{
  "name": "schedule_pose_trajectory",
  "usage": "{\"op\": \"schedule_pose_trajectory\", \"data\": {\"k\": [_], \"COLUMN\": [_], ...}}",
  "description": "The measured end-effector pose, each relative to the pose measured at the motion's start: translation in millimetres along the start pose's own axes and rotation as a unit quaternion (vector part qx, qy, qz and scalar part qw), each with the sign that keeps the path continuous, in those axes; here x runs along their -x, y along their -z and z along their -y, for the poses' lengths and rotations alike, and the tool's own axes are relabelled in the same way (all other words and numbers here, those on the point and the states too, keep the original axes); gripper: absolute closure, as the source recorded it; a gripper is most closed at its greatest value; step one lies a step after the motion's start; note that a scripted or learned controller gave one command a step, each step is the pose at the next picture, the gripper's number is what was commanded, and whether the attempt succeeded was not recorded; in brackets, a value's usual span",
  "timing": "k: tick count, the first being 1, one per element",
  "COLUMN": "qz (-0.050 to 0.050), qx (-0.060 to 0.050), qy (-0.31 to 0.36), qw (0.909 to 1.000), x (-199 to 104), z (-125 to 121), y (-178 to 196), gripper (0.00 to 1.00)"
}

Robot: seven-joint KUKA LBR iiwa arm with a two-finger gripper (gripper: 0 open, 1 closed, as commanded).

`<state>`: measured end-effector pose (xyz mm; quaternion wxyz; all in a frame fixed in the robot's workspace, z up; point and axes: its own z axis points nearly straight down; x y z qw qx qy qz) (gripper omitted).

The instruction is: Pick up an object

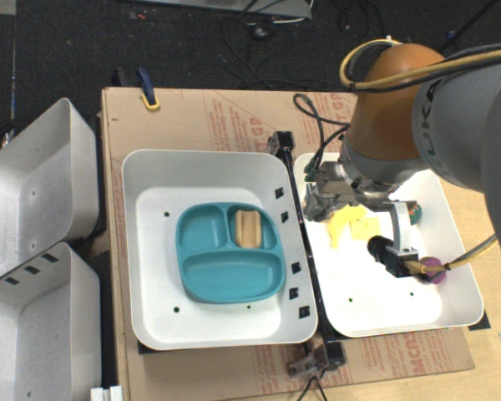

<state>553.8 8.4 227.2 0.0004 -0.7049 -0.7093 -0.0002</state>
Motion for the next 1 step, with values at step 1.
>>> {"op": "schedule_pose_trajectory", "data": {"k": [1], "qz": [0.000], "qx": [0.001], "qy": [0.001], "qw": [1.0000], "x": [-55.3], "z": [-2.7], "y": [11.6], "gripper": [1.00]}}
